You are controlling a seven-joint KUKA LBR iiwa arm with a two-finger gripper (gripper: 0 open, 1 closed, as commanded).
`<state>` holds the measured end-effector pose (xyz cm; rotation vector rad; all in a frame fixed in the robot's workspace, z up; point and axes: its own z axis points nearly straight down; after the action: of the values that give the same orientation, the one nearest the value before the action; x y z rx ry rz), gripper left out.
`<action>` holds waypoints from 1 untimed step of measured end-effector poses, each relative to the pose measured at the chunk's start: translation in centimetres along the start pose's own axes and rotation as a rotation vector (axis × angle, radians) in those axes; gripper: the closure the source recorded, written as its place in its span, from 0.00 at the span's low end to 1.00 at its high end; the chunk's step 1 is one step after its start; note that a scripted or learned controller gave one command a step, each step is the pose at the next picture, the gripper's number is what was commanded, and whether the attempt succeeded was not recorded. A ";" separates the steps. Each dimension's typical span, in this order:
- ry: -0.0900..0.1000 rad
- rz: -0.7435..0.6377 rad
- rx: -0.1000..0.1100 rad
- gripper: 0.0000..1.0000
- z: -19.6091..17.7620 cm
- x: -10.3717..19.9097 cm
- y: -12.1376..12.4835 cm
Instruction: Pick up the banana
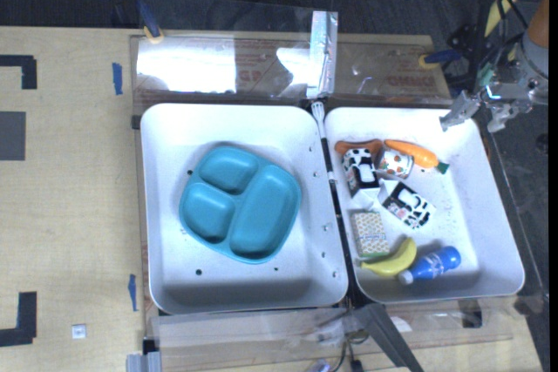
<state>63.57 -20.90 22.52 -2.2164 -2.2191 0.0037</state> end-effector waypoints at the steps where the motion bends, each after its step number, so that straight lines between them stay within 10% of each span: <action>1: 0.000 -0.002 0.002 1.00 -0.9 0.1 0.1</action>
<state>63.63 -20.82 23.39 -2.2133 -2.2208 0.0061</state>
